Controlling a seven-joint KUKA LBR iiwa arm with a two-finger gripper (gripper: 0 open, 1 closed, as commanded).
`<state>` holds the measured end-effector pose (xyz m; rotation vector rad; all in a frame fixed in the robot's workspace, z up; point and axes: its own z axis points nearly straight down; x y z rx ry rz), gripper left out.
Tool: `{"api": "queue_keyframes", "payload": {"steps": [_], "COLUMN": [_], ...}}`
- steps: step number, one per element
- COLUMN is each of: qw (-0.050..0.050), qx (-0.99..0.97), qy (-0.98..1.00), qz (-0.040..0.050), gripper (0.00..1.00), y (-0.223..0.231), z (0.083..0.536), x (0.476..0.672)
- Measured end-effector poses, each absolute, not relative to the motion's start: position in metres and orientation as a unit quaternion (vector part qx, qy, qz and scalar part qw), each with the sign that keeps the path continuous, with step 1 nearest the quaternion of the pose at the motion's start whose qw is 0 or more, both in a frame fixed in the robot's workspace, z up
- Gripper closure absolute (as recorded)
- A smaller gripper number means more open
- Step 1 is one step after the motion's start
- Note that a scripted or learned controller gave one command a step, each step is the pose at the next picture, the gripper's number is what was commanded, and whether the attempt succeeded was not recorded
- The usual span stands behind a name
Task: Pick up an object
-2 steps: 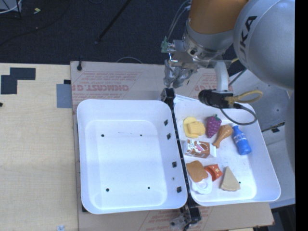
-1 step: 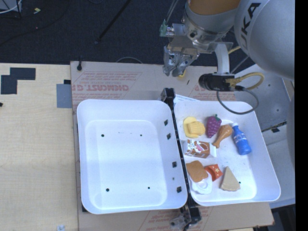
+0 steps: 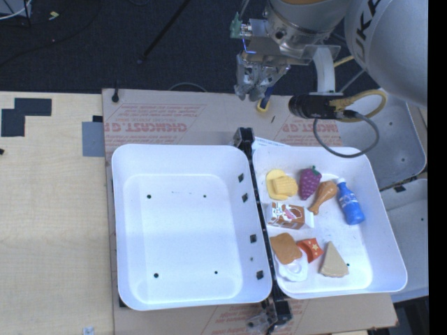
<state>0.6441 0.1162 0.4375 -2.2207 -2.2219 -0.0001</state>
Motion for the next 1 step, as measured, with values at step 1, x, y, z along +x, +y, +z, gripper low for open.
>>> {"api": "queue_keyframes", "payload": {"steps": [1], "qw": [0.0], "qx": [-0.707], "qy": [-0.707], "qz": [0.0008], "gripper": [1.0], "y": [0.1322], "z": [0.4594], "x": [0.6441]}}
